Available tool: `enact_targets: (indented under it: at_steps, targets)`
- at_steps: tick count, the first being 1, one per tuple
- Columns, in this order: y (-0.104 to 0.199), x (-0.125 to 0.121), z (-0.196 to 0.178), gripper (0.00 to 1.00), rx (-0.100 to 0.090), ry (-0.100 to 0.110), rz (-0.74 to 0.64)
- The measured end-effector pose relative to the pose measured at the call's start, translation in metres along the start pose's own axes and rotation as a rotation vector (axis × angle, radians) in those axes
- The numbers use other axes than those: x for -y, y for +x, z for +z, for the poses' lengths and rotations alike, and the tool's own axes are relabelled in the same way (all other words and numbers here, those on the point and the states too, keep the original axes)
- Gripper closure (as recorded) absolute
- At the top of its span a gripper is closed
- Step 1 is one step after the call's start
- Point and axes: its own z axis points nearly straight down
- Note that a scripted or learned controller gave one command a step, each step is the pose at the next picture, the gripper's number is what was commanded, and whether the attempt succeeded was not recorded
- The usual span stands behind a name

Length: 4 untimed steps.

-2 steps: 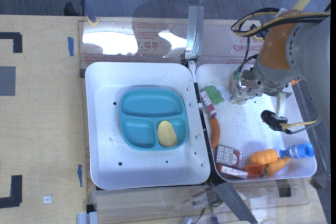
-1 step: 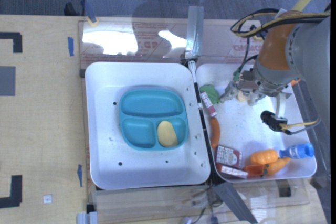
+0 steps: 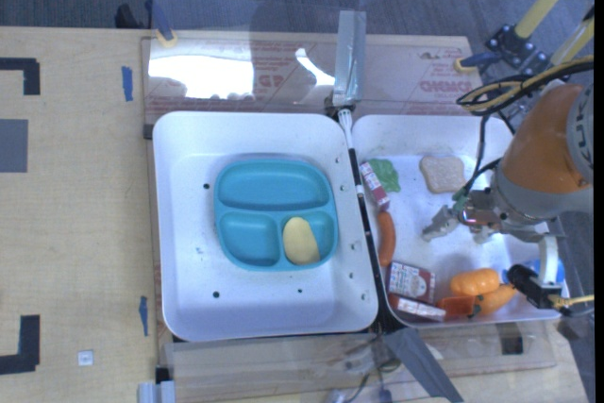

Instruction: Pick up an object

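- Desk (image 3: 66,203) edge lay nearest the camera, with the two white bins side by side on it.
- Right bin (image 3: 491,132) held the pickable things: an orange pepper-like toy (image 3: 479,286) at its near rim, a red carton (image 3: 409,281) beside that, a hot dog (image 3: 385,236) along the shared wall, a green-and-red packet (image 3: 380,180) further back, and a tan bread piece (image 3: 442,172) near the far side.
- Hand (image 3: 444,224) hung over the middle of the right bin with nothing between its fingers; whether they were spread or closed could not be told, as they were small and blurred.
- Left bin (image 3: 179,156) held a blue divided tray (image 3: 274,189) with a yellow potato-like toy (image 3: 301,241) in its near right compartment.
- Risk, as I judged it: the hand was over bare floor between the bread, the hot dog and the carton, so a straight descent could have closed on nothing.
- Risk also at the near rim: the orange toy and carton lay crowded against the wall, so fingers could have struck the rim or pushed one piece into the other.
- Open room was best around the bread piece, which lay apart from its neighbours; the far rim and the centre divider limited travel beyond it.
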Motion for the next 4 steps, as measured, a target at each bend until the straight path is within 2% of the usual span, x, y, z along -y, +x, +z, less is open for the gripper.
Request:
enact_targets:
  at_steps: [1, 2, 3, 4]
  targets:
    - [-0.032, 0.043, 0.0, 0.0, 0.001, -0.005, -0.23]
    - [-0.033, 0.041, -0.011, 1.0, 0.002, -0.011, -0.229]
    - [0.005, 0.019, -0.001, 1.0, 0.003, -0.006, -0.14]
    - [0.006, 0.019, 0.0, 0.0, 0.002, -0.007, -0.14]
